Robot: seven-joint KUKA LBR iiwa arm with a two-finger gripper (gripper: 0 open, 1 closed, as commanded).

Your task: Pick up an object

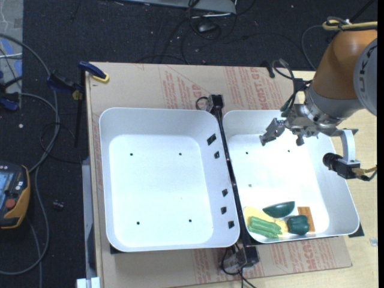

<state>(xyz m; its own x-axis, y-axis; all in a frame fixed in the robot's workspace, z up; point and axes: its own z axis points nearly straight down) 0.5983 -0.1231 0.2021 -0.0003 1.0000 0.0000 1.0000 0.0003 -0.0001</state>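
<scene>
Looks like a robotics lab/test rig: industrial arm [342,65] over a cardboard-topped bench [180,80] w/ two white bins [114,125], clamp [93,71] at bench corner, loose cables [36,107] across dark carpet [48,17], handheld control pendant [12,194] on floor at left.

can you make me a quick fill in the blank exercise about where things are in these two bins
1. The small objects lie in the ____ bin as the camera sees it.
2. They are bunched near that bin's ____ edge in the picture, close to the light green object.
3. The gripper hangs over the ____ part of the same bin in the picture, apart from the objects.
4. The dark green bowl-shaped object lies just ____ the light green one in the picture.

Missing words: right; bottom; upper; above
</scene>
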